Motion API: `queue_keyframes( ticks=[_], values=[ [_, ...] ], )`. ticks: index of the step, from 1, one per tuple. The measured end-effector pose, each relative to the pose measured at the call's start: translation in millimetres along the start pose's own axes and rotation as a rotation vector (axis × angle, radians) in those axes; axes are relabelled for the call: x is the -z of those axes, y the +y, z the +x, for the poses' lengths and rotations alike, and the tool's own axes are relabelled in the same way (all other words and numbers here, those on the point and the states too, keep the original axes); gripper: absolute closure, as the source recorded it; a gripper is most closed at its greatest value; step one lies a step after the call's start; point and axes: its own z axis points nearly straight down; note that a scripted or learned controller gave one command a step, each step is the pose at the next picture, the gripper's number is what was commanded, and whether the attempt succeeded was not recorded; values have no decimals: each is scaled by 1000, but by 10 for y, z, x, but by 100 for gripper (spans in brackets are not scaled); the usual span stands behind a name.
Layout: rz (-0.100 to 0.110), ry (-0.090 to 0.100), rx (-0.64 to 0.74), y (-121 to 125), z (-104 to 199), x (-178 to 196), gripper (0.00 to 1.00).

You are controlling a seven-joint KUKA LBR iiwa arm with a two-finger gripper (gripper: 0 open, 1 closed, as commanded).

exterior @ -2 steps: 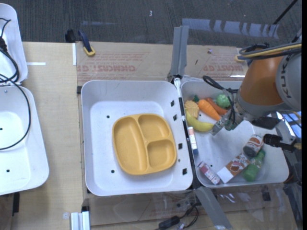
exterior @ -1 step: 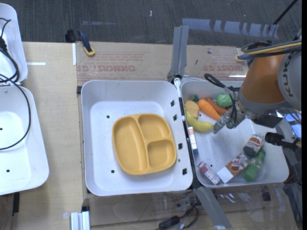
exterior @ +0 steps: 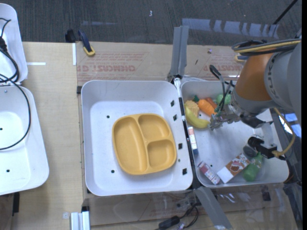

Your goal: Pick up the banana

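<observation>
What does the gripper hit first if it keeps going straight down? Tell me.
Most likely the banana: the gripper points down into the right bin just beside the banana's end. Depth is unclear from this slanted view, so it might meet the bin floor next to it instead.

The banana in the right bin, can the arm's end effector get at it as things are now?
Probably yes. The end effector sits right beside the banana, nothing lies over it, though the carrot crowds its upper side.

divided plate (exterior: 144, 143) in left bin (exterior: 96, 128), banana (exterior: 194, 116) in right bin (exterior: 225, 147), far-left corner
</observation>
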Motion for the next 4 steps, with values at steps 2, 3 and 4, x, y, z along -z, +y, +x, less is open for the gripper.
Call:
queue_keyframes(
  ticks=[2,3,4],
  values=[
    [0,-1,12,303,-25,6,0],
    [22,7,104,672,-138,104,0],
    [1,0,-78,443,-121,9,0]
  ],
)
